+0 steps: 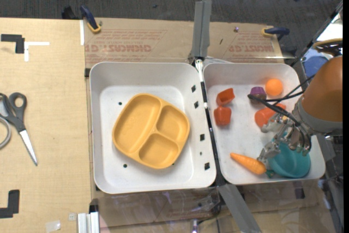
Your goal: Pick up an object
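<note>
So the gripper (271,151) is hanging low in the right bin (240,76), near its front right corner, right over a teal object (292,163). Honestly I can't tell how the fingers are sitting, it's all a tangle of metal and cable there. An orange carrot (247,162) is lying just left of the teal thing, tip pointing left. Further back two red-orange blocks (223,106) are sitting near the divider, plus a purple piece (257,93) and an orange ball (274,87). The left bin (103,128) is carrying a yellow divided plate (151,130). Scissors (20,124) are lying on the bench (43,183) off to the left.
</note>
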### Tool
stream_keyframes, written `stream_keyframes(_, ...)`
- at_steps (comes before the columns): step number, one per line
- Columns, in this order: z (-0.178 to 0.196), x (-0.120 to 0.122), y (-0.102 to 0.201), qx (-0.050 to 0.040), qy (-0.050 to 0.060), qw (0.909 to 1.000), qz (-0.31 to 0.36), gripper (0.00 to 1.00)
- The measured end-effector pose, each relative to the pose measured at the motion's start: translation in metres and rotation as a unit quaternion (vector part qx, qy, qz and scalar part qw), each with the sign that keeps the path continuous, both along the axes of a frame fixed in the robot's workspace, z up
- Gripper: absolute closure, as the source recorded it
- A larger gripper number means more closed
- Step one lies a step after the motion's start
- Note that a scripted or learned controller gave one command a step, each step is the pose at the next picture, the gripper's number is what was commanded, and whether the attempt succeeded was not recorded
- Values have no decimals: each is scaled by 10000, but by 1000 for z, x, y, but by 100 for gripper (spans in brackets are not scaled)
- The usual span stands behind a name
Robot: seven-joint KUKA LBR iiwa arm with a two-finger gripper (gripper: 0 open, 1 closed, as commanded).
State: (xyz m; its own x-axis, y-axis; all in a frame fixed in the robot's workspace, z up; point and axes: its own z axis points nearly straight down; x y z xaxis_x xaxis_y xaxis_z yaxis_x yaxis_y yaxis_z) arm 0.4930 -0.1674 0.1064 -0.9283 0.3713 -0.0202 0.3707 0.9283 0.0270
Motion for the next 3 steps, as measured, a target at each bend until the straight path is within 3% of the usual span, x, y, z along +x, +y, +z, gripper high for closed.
stream_keyframes(1,-14,105,47,-81,131,9986,-508,0)
stream_keyframes(2,-15,91,74,-69,153,9914,-1298,0)
stream_keyframes(3,-15,35,58,-85,145,9997,-149,0)
